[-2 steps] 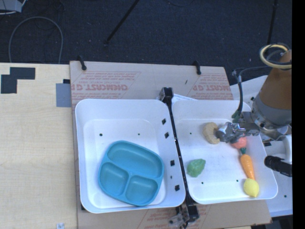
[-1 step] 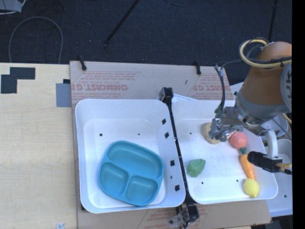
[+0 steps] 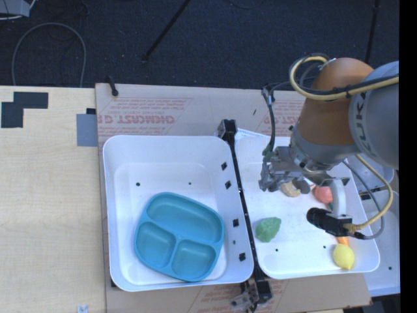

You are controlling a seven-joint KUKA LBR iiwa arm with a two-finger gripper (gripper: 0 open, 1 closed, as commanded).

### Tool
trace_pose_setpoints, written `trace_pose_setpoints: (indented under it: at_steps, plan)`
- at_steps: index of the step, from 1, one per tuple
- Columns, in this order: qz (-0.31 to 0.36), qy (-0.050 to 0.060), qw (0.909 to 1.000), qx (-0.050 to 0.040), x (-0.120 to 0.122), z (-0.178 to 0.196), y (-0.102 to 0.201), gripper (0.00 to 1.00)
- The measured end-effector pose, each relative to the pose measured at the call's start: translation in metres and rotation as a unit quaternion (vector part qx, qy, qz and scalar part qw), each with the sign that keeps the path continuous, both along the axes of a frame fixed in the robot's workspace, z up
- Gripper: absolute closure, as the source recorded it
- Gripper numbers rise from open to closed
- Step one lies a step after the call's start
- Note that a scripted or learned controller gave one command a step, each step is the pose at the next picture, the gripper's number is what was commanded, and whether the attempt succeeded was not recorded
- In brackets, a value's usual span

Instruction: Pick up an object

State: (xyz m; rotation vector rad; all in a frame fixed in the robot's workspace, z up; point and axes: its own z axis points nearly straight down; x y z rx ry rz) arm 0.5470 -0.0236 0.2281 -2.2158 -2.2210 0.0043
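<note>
Just above a tan object (image 3: 291,188) hangs the gripper (image 3: 272,181).

You see two white bins (image 3: 117,175) on a pale wood-toned desk (image 3: 45,207), with brown cardboard printed in red lettering under them. In the left bin lies a sky-blue divided plate (image 3: 179,235). In the right bin you find a green lump (image 3: 268,229), a yellow lemon-shaped piece (image 3: 343,257), a small orange piece (image 3: 342,240), a pinkish-red piece (image 3: 322,193) and a tan one (image 3: 291,189). The arm's orange band (image 3: 329,109) sits above a grey metal hand (image 3: 279,175). Dark grey squares mark the desk at upper left.
</note>
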Motion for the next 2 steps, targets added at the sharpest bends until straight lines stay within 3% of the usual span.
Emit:
trace_pose_setpoints:
  at_steps: [2]
  plan:
    - [0.001, -0.001, 1.0, -0.0004, 0.022, -0.006, 0.113, 1.0]
